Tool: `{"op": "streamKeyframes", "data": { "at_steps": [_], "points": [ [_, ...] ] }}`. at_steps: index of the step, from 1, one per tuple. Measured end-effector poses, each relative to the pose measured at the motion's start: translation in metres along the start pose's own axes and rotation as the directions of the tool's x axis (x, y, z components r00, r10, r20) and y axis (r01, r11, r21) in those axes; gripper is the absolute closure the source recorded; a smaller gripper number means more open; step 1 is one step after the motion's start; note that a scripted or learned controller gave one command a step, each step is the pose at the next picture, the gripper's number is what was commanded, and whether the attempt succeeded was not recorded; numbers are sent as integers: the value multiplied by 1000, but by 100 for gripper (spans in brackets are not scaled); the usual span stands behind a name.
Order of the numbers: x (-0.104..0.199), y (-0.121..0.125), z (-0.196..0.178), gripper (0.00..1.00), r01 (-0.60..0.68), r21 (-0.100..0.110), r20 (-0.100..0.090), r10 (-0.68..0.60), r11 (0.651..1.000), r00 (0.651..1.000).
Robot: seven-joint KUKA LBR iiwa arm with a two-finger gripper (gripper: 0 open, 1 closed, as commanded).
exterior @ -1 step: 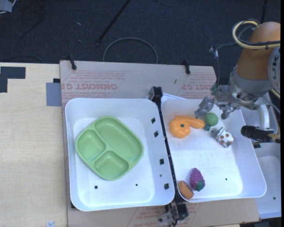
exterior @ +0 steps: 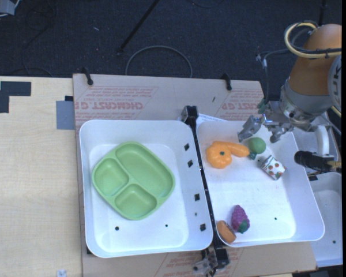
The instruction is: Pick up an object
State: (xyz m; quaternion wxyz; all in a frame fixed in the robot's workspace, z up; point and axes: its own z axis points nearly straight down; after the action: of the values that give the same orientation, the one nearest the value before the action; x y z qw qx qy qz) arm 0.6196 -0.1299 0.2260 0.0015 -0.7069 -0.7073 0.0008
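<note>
Arm with gripper (exterior: pixel 260 130) poised over the far edge of the right bin (exterior: pixel 303 224), fingers spread open and holding nothing.

The green ball (exterior: pixel 256 145) lies just below the fingers, touching the orange squash-shaped toy (exterior: pixel 224 153), whose long axis runs left to right with its narrow neck pointing right toward the ball. A small white spotted block (exterior: pixel 273 167) sits tilted nearby. A purple grape bunch (exterior: pixel 240 219) and an orange piece (exterior: pixel 225 231) rest at the near edge. The left bin (exterior: pixel 98 235) carries a green divided plate (exterior: pixel 133 179).
</note>
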Motion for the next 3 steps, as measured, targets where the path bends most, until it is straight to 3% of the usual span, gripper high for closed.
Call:
{"op": "streamKeyframes", "data": {
  "at_steps": [1,2,3],
  "points": [
    [1,3,64,0,0,4,0,0,1000,1000],
    [4,4,121,0,-1,-4,-5,1,1000,1000],
    [4,10,125,0,2,-14,-3,-2,1000,1000]
  ]
}}
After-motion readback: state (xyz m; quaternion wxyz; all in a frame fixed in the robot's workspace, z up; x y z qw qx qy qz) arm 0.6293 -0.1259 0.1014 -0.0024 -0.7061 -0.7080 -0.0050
